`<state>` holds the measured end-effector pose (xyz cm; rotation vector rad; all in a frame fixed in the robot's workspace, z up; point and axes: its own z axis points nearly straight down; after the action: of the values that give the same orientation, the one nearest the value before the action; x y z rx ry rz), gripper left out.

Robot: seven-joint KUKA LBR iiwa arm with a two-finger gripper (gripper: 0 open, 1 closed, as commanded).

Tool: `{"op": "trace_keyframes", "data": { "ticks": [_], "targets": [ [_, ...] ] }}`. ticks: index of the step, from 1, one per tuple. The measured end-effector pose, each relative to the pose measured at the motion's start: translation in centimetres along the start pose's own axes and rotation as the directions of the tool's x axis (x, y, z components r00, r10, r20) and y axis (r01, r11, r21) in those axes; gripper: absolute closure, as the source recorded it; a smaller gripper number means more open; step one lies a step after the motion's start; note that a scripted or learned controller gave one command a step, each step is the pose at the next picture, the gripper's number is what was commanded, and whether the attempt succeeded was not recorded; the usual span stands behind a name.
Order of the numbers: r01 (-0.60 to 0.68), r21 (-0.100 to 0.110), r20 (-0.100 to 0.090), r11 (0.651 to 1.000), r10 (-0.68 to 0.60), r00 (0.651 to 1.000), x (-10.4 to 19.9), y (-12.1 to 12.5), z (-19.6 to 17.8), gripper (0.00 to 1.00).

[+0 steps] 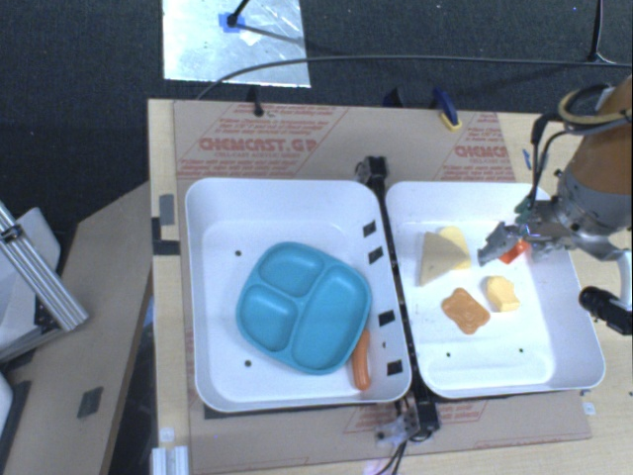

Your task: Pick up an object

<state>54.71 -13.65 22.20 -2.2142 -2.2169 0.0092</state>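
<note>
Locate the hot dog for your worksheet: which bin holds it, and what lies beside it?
The hot dog lies in the left bin, near its front right corner, just right of the blue divided plate.

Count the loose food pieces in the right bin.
3: a pale wedge near the bin's middle, an orange-brown piece below it, a small yellow block beside that. The gripper may hide more.

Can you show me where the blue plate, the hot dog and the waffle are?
blue plate (305,307), camera view, middle of its divided top, left bin.
hot dog (361,359), camera view, middle of its length, beside the plate.
waffle (465,310), camera view, its centre, right bin.
</note>
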Motion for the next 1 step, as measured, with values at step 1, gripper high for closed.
{"op": "trace_keyframes", "data": {
  "ticks": [1],
  "targets": [
    [0.003, -0.011, 0.002, 1.000, -0.003, 1.000, 0.03, 0.25, -0.60, 0.00]
  ]
}}
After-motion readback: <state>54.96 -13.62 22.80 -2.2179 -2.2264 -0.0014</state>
